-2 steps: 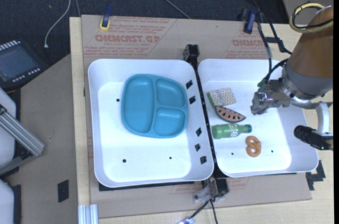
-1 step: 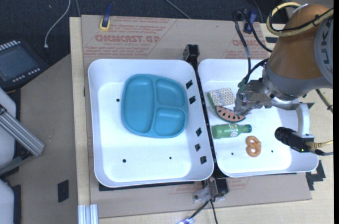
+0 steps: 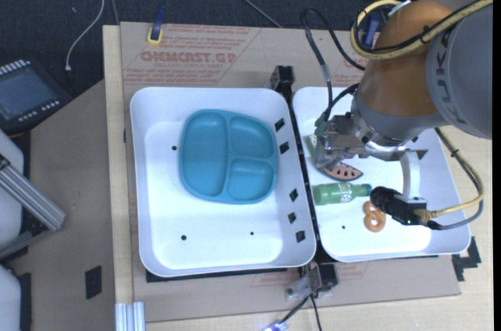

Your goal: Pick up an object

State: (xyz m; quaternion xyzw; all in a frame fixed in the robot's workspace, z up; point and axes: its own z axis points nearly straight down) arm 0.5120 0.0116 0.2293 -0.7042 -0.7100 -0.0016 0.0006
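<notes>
My gripper [image 3: 332,151] hangs low over the left part of the right bin [image 3: 438,239], close to the wall between the two bins. Just below and to its right lies a small pink and red slice-shaped item [image 3: 345,173], partly tucked under the gripper. A green bottle [image 3: 341,192] lies on its side in front of that. An orange ring-shaped piece [image 3: 375,218] rests further toward the front right. The arm's grey and orange wrist covers the back of this bin.
The left bin [image 3: 156,165] holds a blue divided plate [image 3: 228,156] in its middle. Black clips line the wall between the bins [image 3: 296,165]. Cables run across the dark floor behind the bench.
</notes>
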